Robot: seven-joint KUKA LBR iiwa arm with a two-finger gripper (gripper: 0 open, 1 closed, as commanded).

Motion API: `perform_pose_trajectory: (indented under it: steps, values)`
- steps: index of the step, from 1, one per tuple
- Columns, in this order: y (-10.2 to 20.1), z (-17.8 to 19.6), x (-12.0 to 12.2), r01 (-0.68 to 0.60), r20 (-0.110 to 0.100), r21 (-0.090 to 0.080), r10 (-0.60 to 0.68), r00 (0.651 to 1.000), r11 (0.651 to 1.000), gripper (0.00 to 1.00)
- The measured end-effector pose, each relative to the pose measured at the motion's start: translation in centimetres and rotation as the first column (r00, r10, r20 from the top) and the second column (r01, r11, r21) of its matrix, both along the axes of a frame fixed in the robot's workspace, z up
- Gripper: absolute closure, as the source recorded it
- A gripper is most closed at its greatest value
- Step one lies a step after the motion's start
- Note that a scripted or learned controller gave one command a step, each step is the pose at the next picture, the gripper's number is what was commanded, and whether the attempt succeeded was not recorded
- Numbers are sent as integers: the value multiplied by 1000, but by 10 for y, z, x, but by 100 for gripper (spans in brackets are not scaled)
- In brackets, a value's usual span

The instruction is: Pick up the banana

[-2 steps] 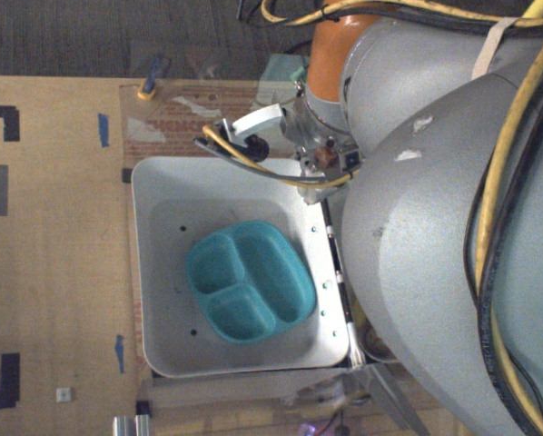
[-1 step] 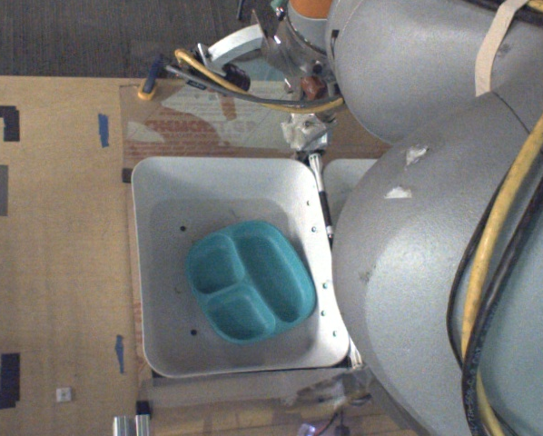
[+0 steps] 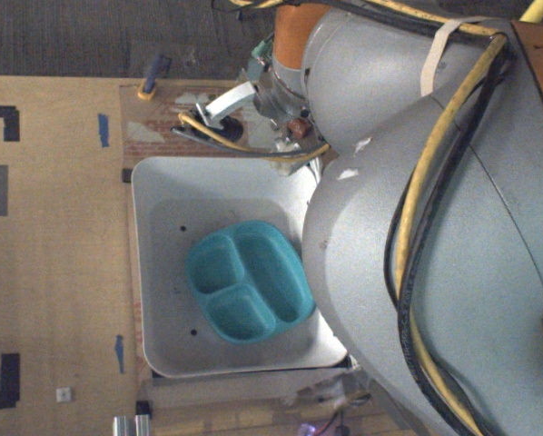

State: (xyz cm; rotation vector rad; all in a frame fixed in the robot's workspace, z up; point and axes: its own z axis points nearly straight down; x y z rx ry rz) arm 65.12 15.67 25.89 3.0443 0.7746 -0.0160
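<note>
My big grey arm [image 3: 435,243] covers the whole right side of the bench [image 3: 54,243]. That is my first trouble, because it hides a lot. I cannot tell where the banana is. It may be under my arm or past the far rim, but that is only a guess.

The white bin [image 3: 158,243] sits in the middle, and its right side runs under my arm. In it lies a blue-green dish [image 3: 249,280] with three hollows, over toward the right. The hollows look bare. If I reach down blind, I could catch the dish by its rim or push it along the floor. Then I would come up with the wrong thing, or with nothing.

My pincer [image 3: 288,139] hangs over the far rim of the bin, close to the far right corner. I cannot tell if it is wide or narrow. If it is narrow when I go down, it would just poke. If I drop straight down from here, I think I would hit the rim, and that could tip or slide the bin.

A small blue thing with a yellow end [image 3: 152,75] lies on the bench, far and to the left of my pincer. Its yellow bit could fool me into going for it.
</note>
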Motion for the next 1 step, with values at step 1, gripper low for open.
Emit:
perform_pose_trajectory:
  steps: [1]
  values:
    - [-2,132,-23,-143,7,3,143,990,990,100]
